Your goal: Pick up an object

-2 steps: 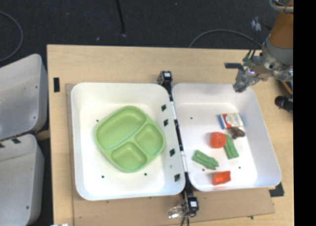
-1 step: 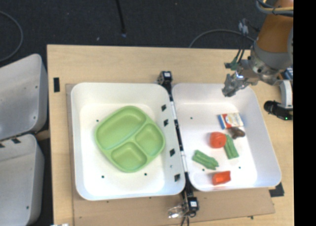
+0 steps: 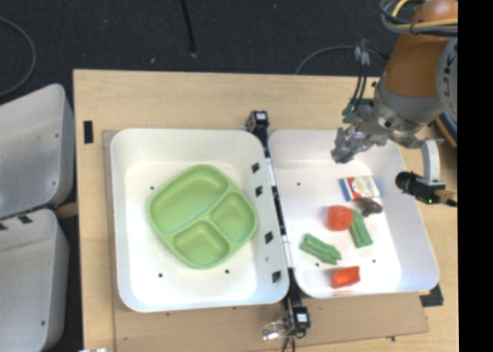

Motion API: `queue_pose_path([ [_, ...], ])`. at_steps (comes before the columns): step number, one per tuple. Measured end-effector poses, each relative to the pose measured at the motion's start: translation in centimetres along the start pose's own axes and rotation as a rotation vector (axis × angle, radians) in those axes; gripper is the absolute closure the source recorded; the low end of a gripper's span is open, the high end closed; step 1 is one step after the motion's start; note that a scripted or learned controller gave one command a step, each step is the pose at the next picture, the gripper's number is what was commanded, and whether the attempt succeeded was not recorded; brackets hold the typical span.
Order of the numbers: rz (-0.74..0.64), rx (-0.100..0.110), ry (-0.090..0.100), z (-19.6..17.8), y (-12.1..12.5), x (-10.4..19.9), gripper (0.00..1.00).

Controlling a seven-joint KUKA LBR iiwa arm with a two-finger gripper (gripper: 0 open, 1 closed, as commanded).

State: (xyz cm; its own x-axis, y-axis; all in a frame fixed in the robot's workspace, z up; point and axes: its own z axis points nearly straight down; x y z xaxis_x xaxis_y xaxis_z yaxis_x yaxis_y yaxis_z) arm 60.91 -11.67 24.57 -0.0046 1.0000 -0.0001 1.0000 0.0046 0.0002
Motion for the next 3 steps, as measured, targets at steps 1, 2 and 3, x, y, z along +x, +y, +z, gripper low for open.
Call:
queue_pose_path([
  [1, -0.001, 0.000, 0.000, 0.5, -0.8, 4.7, 1.00],
  [2, -0.002, 0.000, 0.002, -0.5, -3.1, 9.1, 1.00],
  [3, -0.003, 0.000, 0.002, -1.2, -4.9, 14.1, 1.00],
])
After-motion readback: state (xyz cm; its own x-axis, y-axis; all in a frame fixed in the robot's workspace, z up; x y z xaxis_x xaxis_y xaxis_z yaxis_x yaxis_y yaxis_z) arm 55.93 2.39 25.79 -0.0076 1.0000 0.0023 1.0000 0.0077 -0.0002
